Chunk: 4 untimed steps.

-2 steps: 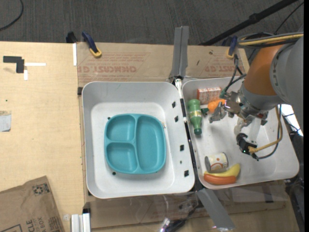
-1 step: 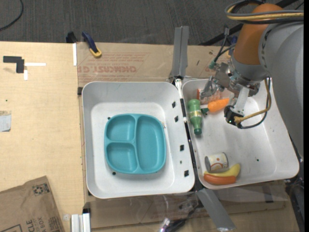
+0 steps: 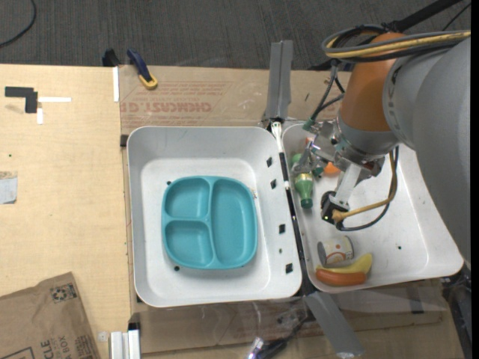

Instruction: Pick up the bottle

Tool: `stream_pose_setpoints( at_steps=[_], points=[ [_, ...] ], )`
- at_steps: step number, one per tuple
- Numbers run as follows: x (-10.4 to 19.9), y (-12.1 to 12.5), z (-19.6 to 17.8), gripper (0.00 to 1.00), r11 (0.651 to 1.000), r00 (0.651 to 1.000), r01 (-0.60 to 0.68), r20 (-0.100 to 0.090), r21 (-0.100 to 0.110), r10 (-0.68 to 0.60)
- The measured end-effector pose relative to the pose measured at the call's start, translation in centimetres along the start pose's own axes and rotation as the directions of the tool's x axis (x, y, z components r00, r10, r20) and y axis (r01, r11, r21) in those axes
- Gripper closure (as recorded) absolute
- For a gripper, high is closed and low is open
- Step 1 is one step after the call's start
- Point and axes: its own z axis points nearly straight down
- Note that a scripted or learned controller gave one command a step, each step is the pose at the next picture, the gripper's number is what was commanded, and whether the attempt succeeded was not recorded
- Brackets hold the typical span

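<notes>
Over the right bin [image 3: 408, 238], at three o'clock in the camera view, the gripper [image 3: 314, 154] hangs close to the bin's left wall. Whether it is open or closed cannot be told. The bottle [image 3: 305, 189] lies just beside it toward six o'clock, along that wall. A small orange item [image 3: 331, 169] sits at the gripper's four o'clock. A pale cup [image 3: 337, 250] and a yellow banana [image 3: 350, 265] rest farther toward six o'clock. The bottle is small and green. At nine o'clock, the left bin [image 3: 142, 200] holds a teal divided plate [image 3: 209, 221].
</notes>
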Motion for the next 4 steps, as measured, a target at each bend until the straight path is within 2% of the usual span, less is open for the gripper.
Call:
stream_pose_setpoints(
  at_steps=[1, 2, 3, 4],
  points=[
    [0.0, 0.0, 0.0, 0.0, 1.0, 1.0, 0.0, 0.0, 0.0, 0.0],
    [-6.9, 6.7, 6.0, 0.0, 0.995, 0.995, -0.099, 0.0, 0.0, 0.099],
    [-0.5, 9.3, -0.1, 0.0, 0.956, 0.956, -0.292, -0.001, -0.002, 0.292],
    [6.0, 1.0, -0.1, 0.0, 0.943, 0.943, -0.334, 0.0, 0.0, 0.334]
  ],
)
